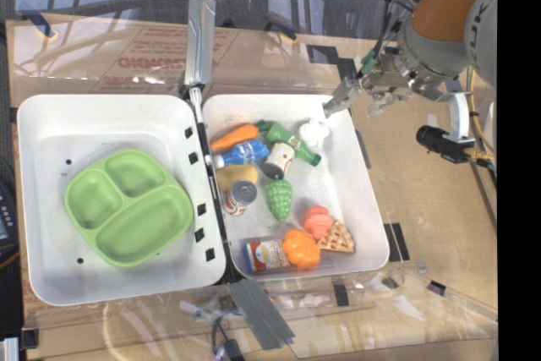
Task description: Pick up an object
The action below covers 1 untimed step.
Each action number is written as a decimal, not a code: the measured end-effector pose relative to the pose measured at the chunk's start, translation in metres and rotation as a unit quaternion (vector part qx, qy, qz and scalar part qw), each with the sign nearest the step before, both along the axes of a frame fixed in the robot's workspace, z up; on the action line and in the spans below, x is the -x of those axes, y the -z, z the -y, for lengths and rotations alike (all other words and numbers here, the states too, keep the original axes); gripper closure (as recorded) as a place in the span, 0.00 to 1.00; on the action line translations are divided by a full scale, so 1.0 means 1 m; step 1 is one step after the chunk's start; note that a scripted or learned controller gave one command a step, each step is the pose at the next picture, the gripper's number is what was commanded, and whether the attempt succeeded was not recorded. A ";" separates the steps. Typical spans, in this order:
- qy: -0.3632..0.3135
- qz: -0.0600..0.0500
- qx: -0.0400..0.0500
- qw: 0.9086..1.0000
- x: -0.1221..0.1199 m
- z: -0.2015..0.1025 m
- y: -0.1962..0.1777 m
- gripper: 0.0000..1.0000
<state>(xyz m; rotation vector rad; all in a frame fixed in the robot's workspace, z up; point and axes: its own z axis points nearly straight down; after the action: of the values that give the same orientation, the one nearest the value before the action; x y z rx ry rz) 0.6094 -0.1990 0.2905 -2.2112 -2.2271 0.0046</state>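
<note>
**Hand poised over the toy bin's far corner**

Worktop (pixel 439 207) bearing two white bins. Left bin (pixel 51 266) holding a green divided plate (pixel 128 205). Right bin (pixel 372 224) crowded with toy food, candidates for picking: carrot (pixel 237 134), blue bottle (pixel 243 154), green corn (pixel 280 199), orange pumpkin (pixel 301 248), waffle slice (pixel 337 239). Hand (pixel 338 103) above the far right rim, apparently empty; open or clenched, cannot tell.

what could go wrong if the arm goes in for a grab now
1. The toys in the right bin are packed tightly: carrot, bottle and can touch, so the end effector may knock neighbours or catch two.
2. It hangs over the bin's far rim, so coming straight down could hit the wall.
3. The round orange could roll away.
</note>
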 end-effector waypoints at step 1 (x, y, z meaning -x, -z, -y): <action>-0.031 0.003 0.000 1.000 0.019 -0.039 -0.093 0.00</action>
<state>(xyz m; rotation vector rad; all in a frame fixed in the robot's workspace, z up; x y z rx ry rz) 0.5909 -0.1598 0.3832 -2.1453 -2.2978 -0.0011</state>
